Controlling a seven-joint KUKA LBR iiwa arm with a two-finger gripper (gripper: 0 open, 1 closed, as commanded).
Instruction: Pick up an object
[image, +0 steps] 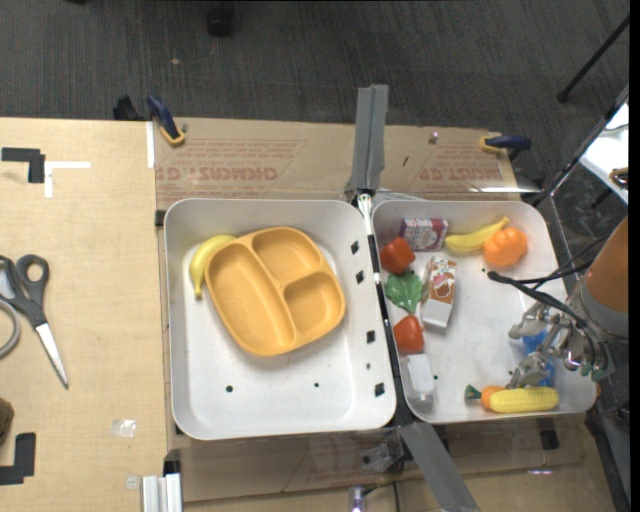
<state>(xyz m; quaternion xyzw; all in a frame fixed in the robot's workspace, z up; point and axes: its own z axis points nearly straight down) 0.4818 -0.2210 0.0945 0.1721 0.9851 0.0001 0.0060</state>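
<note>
Two white bins (185, 330); the fingers (540, 352) hover above corn (520, 400), state unclear.

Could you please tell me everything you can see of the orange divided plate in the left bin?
The orange divided plate looks like matte plastic, rounded, with three compartments. It lies flat and upright, turned at an angle, on the floor of the left bin. A yellow banana curves along its upper-left rim, apparently touching it.
</note>
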